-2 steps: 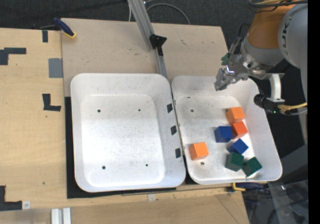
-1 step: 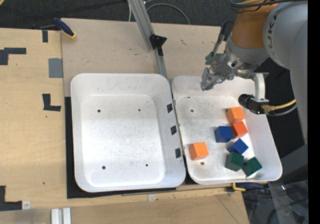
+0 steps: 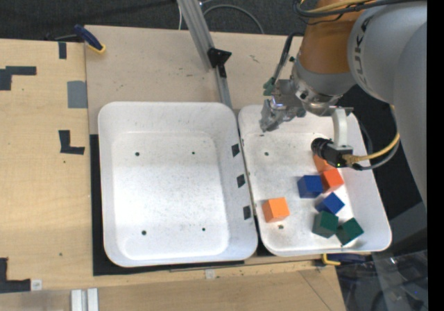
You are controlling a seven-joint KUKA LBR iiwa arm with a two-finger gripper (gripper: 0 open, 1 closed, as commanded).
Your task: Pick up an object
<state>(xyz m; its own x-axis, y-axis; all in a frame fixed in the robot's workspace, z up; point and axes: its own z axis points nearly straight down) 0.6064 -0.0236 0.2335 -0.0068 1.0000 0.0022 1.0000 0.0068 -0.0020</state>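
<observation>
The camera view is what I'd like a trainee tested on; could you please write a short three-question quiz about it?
1. True or false: the blocks lie in the right bin.
2. Which block sits apart, nearest the left bin? A) orange block B) dark green block C) blue block
3. Over which end of the right bin is the end effector: far or near?

Key: 1 true; 2 A; 3 far.

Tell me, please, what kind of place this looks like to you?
Most likely a robotics lab test bench. A KUKA arm with its gripper hangs over two white bins, one holding coloured blocks, and tape marks dot the wooden bench.
</observation>
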